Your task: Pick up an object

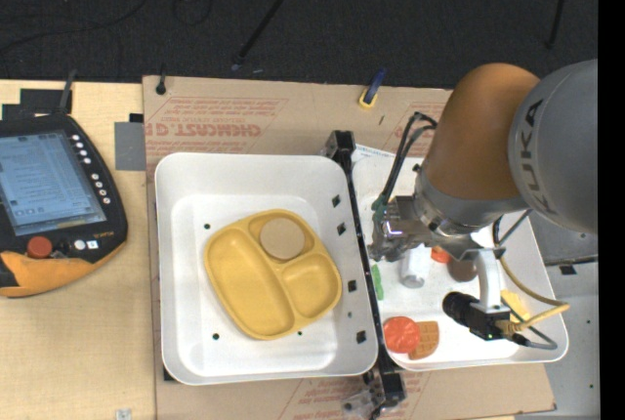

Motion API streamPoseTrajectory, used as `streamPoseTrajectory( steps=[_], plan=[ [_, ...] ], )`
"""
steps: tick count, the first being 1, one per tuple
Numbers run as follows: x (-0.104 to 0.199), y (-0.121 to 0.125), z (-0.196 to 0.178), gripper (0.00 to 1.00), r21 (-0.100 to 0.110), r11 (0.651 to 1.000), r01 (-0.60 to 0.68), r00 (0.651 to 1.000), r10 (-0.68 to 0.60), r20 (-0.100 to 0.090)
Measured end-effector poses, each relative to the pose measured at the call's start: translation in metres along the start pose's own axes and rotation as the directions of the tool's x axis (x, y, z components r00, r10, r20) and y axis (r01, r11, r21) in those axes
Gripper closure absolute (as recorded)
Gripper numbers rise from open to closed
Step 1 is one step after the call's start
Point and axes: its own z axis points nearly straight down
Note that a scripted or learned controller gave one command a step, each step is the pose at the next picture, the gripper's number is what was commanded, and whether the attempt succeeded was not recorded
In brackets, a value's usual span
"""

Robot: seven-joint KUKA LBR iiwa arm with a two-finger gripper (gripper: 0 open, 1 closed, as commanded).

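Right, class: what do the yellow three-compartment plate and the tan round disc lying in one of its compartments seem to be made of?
Yellow three-compartment plate: probably moulded plastic with a semi-matte finish, given its even colour, soft rounded ridges and faint sheen. Tan round disc: unclear, possibly wood or toy-food plastic. It looks flat and dull, with no glare.

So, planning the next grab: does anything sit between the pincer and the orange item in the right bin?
Yes. A white cylinder lies between the pincer and the orange item. A green piece sits just left of that line.
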Motion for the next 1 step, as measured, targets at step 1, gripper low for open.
streamPoseTrajectory(
  steps=[1],
  plan=[
    [0.0396,-0.0266,0.0117,1.00,0.003,1.000,-0.002,1.000,0.002,0.001]
  ],
)
